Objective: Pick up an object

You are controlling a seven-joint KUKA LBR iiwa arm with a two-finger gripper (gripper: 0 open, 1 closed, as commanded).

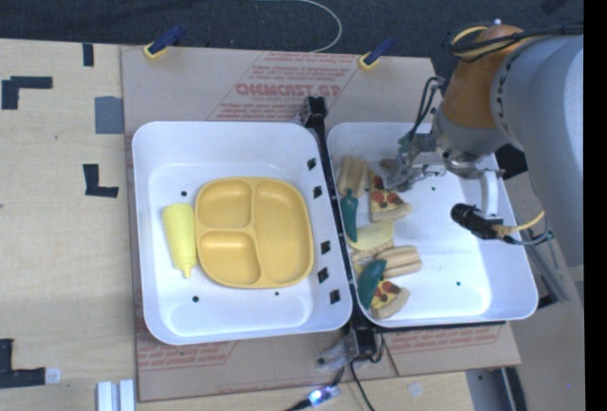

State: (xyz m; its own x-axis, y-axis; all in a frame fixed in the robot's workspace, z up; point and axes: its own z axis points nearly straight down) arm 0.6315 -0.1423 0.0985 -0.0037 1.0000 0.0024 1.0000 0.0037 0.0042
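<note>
Camera view looks down on the right bin [493,290], where a cluster of toy food lies along its left wall: a pizza slice [387,201] near the upper middle, a tan bread-like piece [352,176] by the top of that wall, a green pepper [349,214] just below it, a pale cheese wedge [374,234], a hot-dog bun [396,259], and a second pizza slice [383,297] with a teal piece [370,277] at the lower left corner. The pincer [406,167] hangs just above and right of the upper pizza slice; whether it is apart or together I cannot tell. In the left bin [152,148] a yellow divided plate [254,231] sits mid-floor with a yellow mustard bottle [179,236] touching its left edge. Both bins rest on cardboard [275,86] on the counter [47,257].
</note>
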